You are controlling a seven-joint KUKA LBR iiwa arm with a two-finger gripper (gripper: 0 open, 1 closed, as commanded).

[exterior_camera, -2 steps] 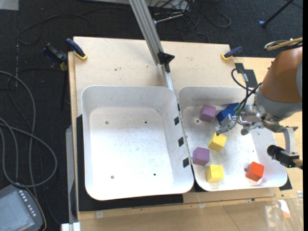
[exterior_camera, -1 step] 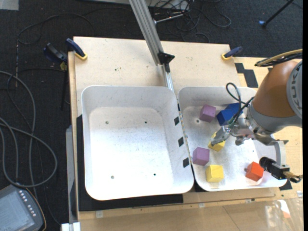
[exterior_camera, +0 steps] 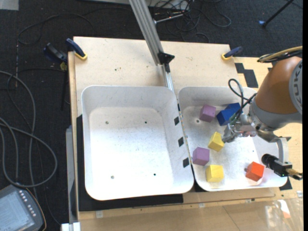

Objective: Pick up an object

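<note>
Where the arm reaches into the right bin (exterior_camera: 269, 181), the claw (exterior_camera: 230, 135) sits beside a yellow block (exterior_camera: 216, 141) — its grip I cannot tell. Purple blocks (exterior_camera: 208, 113), a blue block (exterior_camera: 227, 114) and an orange block (exterior_camera: 254, 171) crowd round — the left bin (exterior_camera: 91, 100) offers open room.

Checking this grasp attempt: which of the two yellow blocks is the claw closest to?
The upper yellow block, tilted, right beside the claw. The other yellow block sits lower, near the right bin's front edge.
</note>
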